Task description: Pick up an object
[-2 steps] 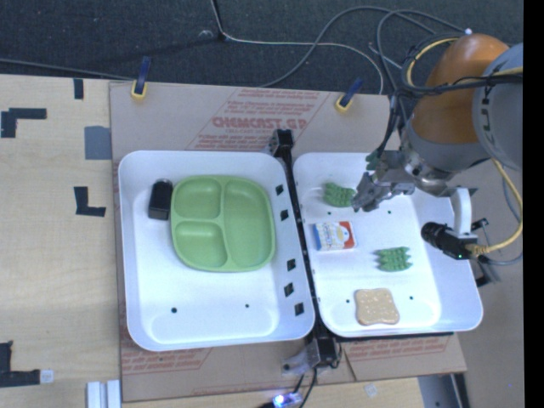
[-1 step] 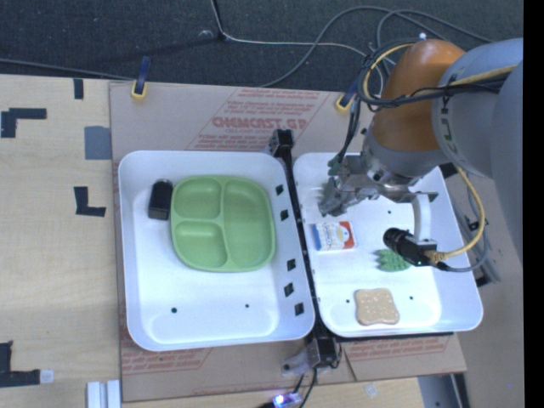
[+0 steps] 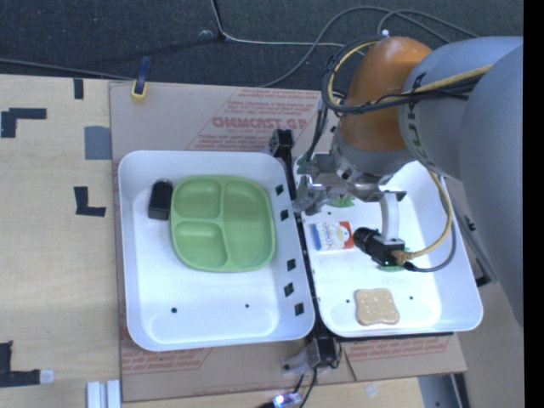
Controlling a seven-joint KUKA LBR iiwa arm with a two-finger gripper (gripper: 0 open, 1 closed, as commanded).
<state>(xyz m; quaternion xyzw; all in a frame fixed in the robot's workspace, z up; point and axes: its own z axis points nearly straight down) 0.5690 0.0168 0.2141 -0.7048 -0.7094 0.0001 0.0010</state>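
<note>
From the overhead camera, the arm (image 3: pixel 399 100) hung low over the right bin (image 3: pixel 450 304), end effector (image 3: pixel 327 195) just above a small carton (image 3: pixel 331 235), probably lining up a grab. Can't tell how wide it was. A cracker (image 3: pixel 376 307) sat near the front edge. Left bin (image 3: pixel 144 304) had a green tray (image 3: pixel 223 223) and a black block (image 3: pixel 160 200), parked well clear.

The grey arm (image 3: pixel 476 126) is reaching in from the right, its orange-banded wrist (image 3: pixel 382 83) hanging over the right bin's (image 3: pixel 459 313) upper-left corner.
</note>
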